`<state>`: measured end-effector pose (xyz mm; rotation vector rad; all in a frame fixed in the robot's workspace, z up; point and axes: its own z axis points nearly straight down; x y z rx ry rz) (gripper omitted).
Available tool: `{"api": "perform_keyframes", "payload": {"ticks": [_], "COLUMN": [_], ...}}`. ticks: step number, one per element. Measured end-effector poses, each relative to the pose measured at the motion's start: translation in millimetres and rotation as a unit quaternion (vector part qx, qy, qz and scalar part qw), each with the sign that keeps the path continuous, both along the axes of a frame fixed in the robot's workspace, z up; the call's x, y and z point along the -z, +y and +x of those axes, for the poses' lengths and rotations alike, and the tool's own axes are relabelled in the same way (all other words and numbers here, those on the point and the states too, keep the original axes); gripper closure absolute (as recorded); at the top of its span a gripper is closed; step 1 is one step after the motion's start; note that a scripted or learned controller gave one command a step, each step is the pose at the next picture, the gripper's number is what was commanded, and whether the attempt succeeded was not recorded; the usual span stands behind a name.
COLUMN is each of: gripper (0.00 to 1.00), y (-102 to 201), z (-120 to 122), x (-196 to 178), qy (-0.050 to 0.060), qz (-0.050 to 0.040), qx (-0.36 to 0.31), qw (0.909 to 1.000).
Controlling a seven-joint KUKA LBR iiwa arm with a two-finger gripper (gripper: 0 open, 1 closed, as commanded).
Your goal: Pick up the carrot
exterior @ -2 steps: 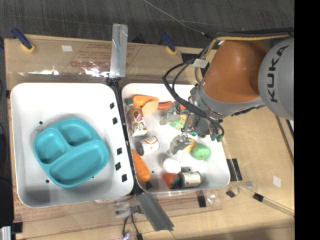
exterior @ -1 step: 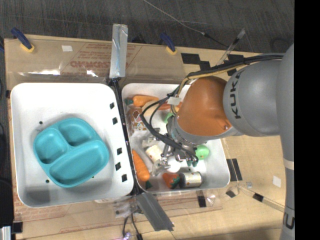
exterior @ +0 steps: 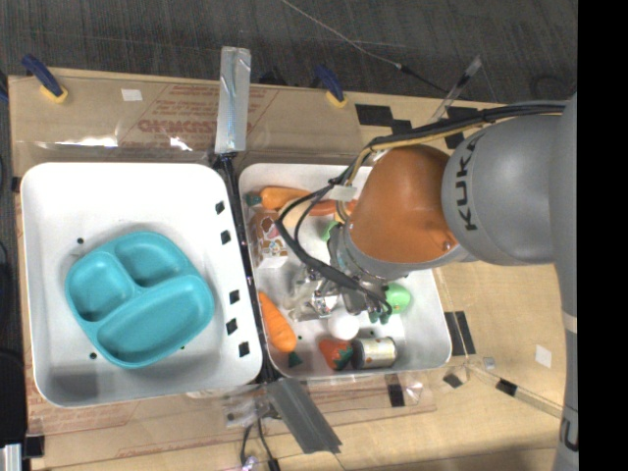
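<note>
Where the fingers (exterior: 329, 300) hover, the carrot (exterior: 278, 323) lies just left.

A dark grey carpeted floor (exterior: 147, 8) fills the top of the view, crossed by a thin pale cable (exterior: 324, 27). Below it lies the desk (exterior: 491, 283), light wood covered with brown cardboard (exterior: 128, 106), held by 2 blue clamps (exterior: 44, 77) and marked with black tape (exterior: 383, 116).

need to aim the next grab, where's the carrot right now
The carrot lies in the right bin, against its left wall near the front corner, left of the gripper.
</note>
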<state>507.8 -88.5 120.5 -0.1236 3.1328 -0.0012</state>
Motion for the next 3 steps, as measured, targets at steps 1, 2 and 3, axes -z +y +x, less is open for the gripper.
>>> {"api": "perform_keyframes", "payload": {"ticks": [1, 2, 3], "gripper": [1.0, 1.0, 1.0], "y": [34.1, 40.6, 73.3], "z": [55.7, 116.0, 150.0], "x": [-131.6, -126.8, -145.7], "qy": [-0.002, 0.002, 0.0], "qz": [0.0005, 0.0001, -0.0003], "qx": [0.076, 0.005, -0.066], "qw": [0.9971, 1.0, 0.9978]}}
